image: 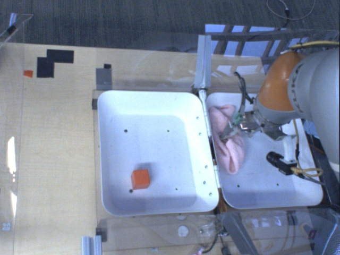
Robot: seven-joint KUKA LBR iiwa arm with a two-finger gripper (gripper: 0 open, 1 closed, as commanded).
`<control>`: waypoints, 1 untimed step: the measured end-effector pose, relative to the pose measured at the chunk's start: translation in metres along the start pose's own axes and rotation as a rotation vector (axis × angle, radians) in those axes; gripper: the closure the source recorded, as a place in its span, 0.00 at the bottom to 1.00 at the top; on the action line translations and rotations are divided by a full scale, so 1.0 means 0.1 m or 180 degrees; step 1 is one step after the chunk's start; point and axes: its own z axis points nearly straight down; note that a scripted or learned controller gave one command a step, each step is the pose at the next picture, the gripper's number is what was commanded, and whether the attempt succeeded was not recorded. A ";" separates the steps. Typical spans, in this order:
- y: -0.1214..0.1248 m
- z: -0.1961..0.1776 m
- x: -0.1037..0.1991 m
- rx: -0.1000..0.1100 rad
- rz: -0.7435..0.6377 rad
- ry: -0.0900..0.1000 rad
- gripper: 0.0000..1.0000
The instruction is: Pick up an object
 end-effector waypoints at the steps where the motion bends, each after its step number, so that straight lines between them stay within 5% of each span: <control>1: 0.71 0.02 -0.16 0.0031 -0.0206 0.0008 0.00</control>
